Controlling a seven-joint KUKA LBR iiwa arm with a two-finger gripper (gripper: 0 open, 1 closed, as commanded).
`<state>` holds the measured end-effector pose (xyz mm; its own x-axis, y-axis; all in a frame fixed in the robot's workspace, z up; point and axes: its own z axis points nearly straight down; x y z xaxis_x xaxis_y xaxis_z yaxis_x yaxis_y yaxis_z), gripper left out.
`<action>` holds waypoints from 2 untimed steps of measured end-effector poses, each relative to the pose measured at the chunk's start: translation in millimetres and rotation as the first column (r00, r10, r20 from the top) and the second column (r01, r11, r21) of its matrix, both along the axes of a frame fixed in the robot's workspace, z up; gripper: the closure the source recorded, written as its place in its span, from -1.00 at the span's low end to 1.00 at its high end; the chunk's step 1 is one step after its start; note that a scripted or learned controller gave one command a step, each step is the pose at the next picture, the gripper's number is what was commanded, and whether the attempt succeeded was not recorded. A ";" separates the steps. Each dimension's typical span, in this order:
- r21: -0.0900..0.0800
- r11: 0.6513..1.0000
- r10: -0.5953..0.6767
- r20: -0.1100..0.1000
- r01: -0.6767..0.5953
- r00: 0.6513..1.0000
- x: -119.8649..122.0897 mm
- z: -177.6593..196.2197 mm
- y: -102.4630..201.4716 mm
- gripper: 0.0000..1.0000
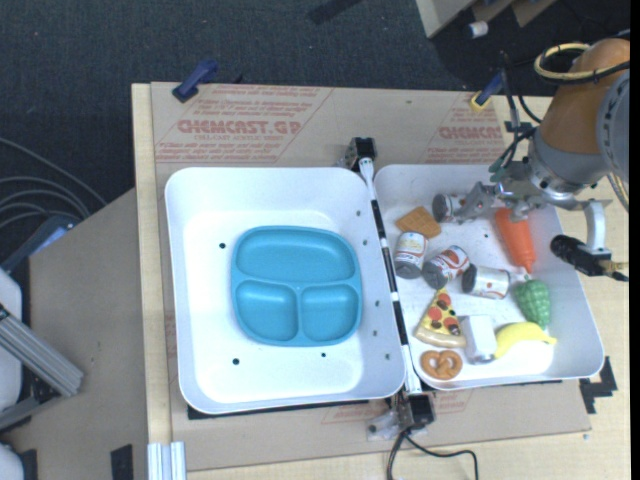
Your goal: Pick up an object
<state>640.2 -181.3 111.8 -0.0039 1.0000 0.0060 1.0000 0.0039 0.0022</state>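
Note:
The right bin (590, 340) holds several toy foods. An orange carrot (517, 241) lies near its back right, with a green vegetable (533, 302) and a yellow banana (523, 338) in front of it. Small cans (408, 254) (450, 261) (487, 282) lie in the middle. A pizza slice (440, 318), a pretzel (441, 364), a white block (481, 336) and an orange cracker (421, 221) are there too. My gripper (497, 197) hangs low over the bin's back, just above the carrot's top end and beside a small grey can (446, 207).
The left bin (190, 268) holds a blue divided plate (296, 284). A raised rim (385, 258) runs between the two bins. The grey arm (575, 138) comes in over the right bin's back right corner. A black part (580, 256) sticks out by the right wall.

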 end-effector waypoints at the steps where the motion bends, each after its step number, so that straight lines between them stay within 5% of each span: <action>1: -0.001 1.000 0.003 -0.049 -0.004 0.999 21.0 -18.5 28.0 -1.00; 2: -0.005 1.000 -0.003 -0.004 0.003 1.000 26.3 -26.6 55.5 -1.00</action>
<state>666.5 -125.8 85.2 -0.0010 1.0000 0.0009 1.0000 0.0010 -0.0022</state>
